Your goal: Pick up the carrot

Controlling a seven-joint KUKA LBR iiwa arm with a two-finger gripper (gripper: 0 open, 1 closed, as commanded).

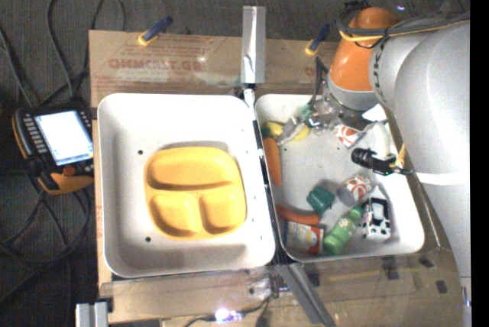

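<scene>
Camera view: the tool (319,113) hangs low over the far end of the right bin (412,237); its grip state cannot be told.
The carrot (271,160) lies left of and nearer than the tool, along the bin's left wall, apart from it.

My arm (428,89): reaching in from the right over the far end of the right bin (409,241).
My gripper (317,113): low over that bin's far left corner, near a yellow item (294,133).
Carrot (272,160): lying along the right bin's left wall.
Left bin (114,188): holds a yellow divided tray (197,189).
Near end of right bin: green bottle (341,231), teal cup (321,198).
</scene>
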